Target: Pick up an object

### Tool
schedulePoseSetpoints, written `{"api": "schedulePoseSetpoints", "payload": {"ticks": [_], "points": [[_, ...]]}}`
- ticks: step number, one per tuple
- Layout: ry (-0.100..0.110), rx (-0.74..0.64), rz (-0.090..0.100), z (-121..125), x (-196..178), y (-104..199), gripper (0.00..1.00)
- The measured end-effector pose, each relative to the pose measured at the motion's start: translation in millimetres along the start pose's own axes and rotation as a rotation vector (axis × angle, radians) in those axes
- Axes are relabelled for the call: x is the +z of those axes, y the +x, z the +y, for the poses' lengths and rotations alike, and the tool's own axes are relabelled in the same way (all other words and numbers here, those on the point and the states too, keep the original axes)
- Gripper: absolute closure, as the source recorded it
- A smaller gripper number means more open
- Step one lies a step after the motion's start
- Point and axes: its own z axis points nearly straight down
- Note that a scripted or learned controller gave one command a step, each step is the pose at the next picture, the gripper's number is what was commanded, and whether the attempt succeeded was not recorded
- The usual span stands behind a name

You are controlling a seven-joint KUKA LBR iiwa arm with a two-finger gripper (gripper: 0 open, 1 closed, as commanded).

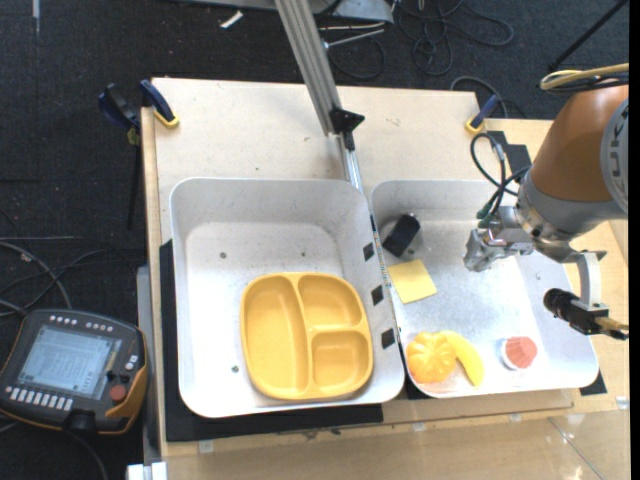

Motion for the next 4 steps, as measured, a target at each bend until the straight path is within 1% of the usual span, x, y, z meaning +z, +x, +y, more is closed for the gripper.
{"api": "schedulePoseSetpoints", "payload": {"ticks": [1,2,3,4], "points": [[0.002,0.0,0.001,1.6,-32.8,-0.1,1.0],[0.005,-0.006,0.004,-3.1,-47.1,51.3,1.0],[0.006,-0.008,0.004,-11.1,-56.6,111.7,1.0],[0.009,-0.007,0.004,-27.0,-49.5,171.8,1.0]]}}
